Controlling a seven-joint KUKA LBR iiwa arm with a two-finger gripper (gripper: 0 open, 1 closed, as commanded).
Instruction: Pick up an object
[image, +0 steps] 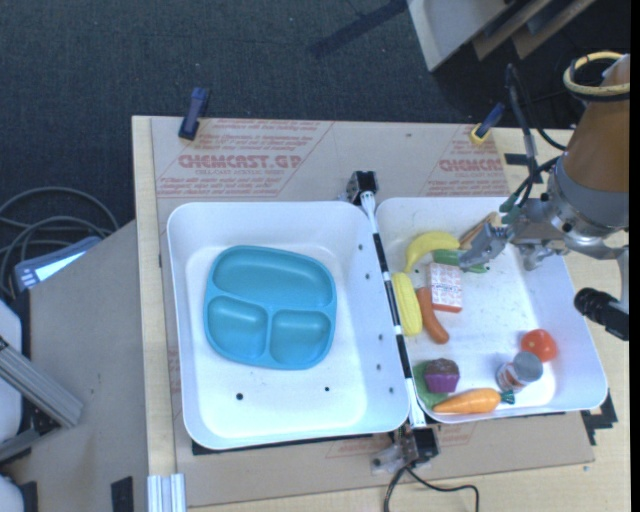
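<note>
Gripper (482, 243): I cannot tell its state.
Banana (432, 245): just left of gripper; I judge it light, stiff, slick; take mid-curve.

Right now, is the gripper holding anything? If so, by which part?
Cannot tell. The gripper sits low over the right bin, beside the banana and a green item, but no item is clearly seen between its fingers.

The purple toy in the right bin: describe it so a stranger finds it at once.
Look in the right bin, at its near left corner. The purple toy sits just above the orange carrot, below the corn cob. Nothing else there is purple.
</note>
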